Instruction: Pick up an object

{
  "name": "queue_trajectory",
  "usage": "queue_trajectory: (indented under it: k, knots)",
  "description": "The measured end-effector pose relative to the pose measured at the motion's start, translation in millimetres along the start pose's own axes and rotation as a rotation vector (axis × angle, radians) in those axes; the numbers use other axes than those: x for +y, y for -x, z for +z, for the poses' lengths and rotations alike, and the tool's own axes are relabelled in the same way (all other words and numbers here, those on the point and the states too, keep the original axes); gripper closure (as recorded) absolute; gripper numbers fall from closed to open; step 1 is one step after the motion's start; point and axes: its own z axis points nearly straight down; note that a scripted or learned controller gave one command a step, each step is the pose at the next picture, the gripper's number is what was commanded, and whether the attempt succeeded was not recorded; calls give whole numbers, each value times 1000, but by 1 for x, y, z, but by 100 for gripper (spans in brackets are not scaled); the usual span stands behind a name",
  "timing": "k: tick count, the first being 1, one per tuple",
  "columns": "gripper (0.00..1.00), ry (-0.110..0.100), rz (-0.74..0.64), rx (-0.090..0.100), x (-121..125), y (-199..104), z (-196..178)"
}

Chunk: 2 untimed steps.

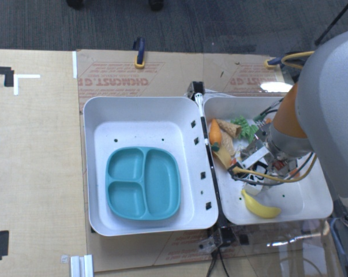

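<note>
Cardboard covers the worktop under two white bins. The left bin holds a teal tray. The right bin holds a banana by its near wall, a carrot against its left wall and greens further back. The pincer hangs low between carrot and banana; released or clenched, I cannot tell.

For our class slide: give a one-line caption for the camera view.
Grey arm over right bin of banana, carrot and greens; teal tray in left bin.
</note>
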Motion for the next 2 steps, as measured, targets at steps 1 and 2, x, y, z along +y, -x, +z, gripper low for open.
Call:
queue_trajectory:
  k: [1,2]
  knots:
    - [100,1,-9,-3,1,0,-9]
    - [0,1,-8,-3,1,0,-9]
